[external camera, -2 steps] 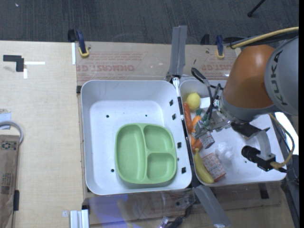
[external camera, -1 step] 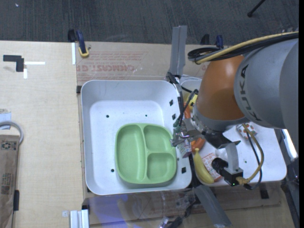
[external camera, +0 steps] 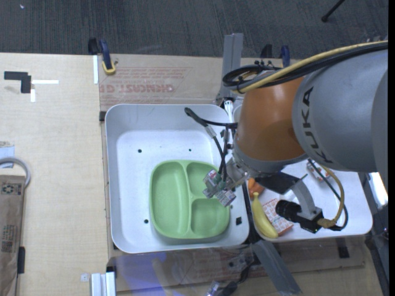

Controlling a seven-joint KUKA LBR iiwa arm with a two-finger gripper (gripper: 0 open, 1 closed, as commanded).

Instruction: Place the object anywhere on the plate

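Right now the grey arm with its orange band (external camera: 271,119) reaches in from three o'clock and looms over the seam between the two shallow white bins. Its pincer (external camera: 220,188) hangs low over the left white bin (external camera: 123,165), right above the light green plastic plate with three compartments (external camera: 176,202). The pincer sits at the plate's three o'clock edge, over the ridge where the two smaller compartments meet. Something small and pale with a touch of green shows at the fingertips, but it is too small and blurred to name, and whether the fingers are spread or closed on it cannot be told from this angle.

Over in the right white bin (external camera: 358,217), a yellow banana (external camera: 262,219) lies at the bin's nine o'clock side, close to the wall shared with the left bin. Touching it, at its three o'clock, is a small orange-and-white packet (external camera: 278,222). Black cables (external camera: 207,125) trail from the wrist across the upper right of the left bin. The plate itself rests in the lower middle of its bin, on the light wooden table (external camera: 49,134).
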